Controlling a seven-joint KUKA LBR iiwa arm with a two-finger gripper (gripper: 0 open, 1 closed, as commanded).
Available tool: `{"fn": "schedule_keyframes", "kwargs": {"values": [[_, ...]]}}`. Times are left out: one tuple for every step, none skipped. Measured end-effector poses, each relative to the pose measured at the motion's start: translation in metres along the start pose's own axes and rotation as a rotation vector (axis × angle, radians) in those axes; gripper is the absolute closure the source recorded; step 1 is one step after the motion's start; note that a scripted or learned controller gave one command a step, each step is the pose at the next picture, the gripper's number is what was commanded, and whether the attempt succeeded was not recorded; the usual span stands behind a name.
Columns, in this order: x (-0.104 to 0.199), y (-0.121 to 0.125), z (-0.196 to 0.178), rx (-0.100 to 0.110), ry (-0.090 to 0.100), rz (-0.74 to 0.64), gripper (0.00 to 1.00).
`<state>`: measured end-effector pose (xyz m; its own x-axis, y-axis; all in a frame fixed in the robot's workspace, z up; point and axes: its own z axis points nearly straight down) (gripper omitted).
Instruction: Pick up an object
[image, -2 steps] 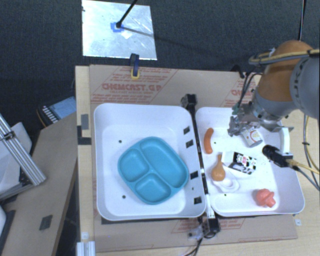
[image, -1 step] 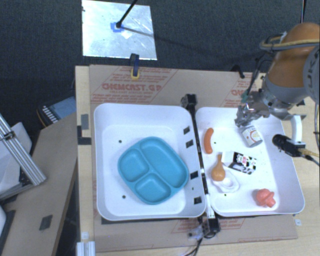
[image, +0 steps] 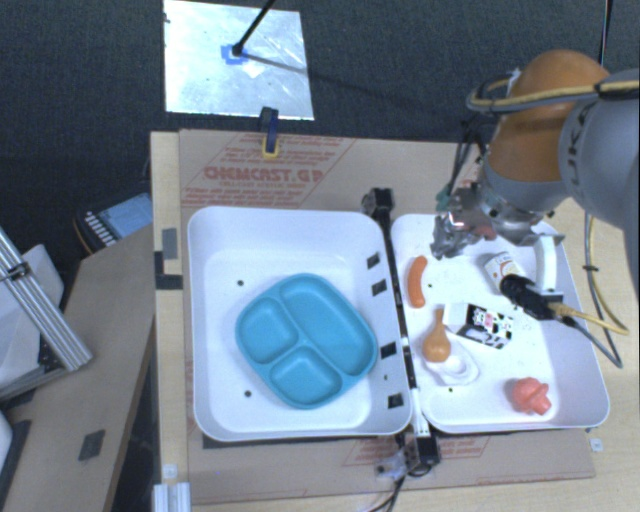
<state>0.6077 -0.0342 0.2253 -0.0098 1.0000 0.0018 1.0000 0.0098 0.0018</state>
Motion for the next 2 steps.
{"fn": "schedule_keyframes", "kwargs": {"values": [[0.064,0.0,-0.004,0.001,0.0,-0.001,1.0],[0.114,0.003,-0.012,0.0,0.0,0.0,1.0]]}}
